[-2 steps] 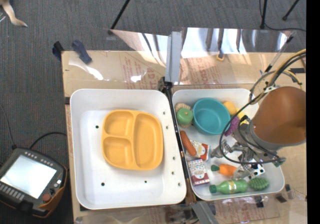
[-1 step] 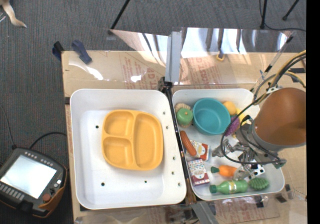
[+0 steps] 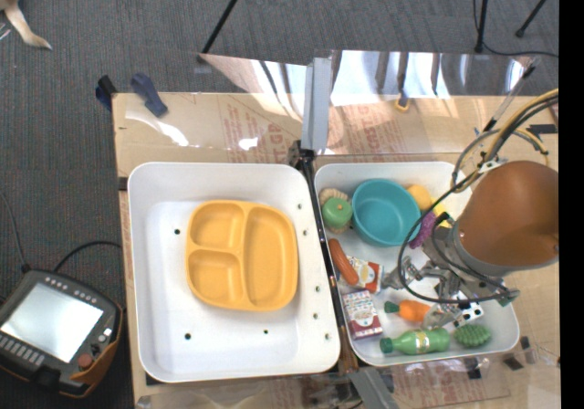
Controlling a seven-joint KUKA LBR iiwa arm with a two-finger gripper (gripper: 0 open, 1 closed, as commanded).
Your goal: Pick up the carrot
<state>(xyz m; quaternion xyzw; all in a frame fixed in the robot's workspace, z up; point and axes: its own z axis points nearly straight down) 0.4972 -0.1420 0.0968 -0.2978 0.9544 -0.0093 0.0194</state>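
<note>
Arm (image 3: 506, 215): enters from the right, orange band uppermost, wrist bent down over the right bin (image 3: 365, 357). Claw (image 3: 436, 305): low at the bin's near right; open or closed, cannot tell. Carrot (image 3: 411, 311): lying on the bin floor at the claw, above the green bottle (image 3: 415, 341).

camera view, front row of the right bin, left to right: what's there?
Small carton → green bottle lying on its side → bumpy green item. The carrot sits just behind the bottle, beside the gripper.
</note>
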